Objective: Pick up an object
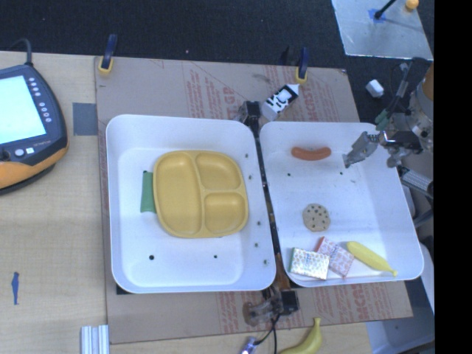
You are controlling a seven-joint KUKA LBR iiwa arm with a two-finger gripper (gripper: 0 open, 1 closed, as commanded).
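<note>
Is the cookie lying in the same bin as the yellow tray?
No, the cookie lies in the right bin, while the yellow tray sits in the left bin.

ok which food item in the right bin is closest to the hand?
The hot dog, at the bin's far end just left of the hand. The cookie, banana and wrapped snacks lie nearer the camera.

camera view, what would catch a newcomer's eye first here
The big yellow tray with three compartments, sitting in the left bin, stands out most. The right bin holds small toy foods: a sausage near its far edge, a cookie in the middle, and a banana by its near right corner. The gripper hangs over that bin's far right, just right of the sausage.
</note>
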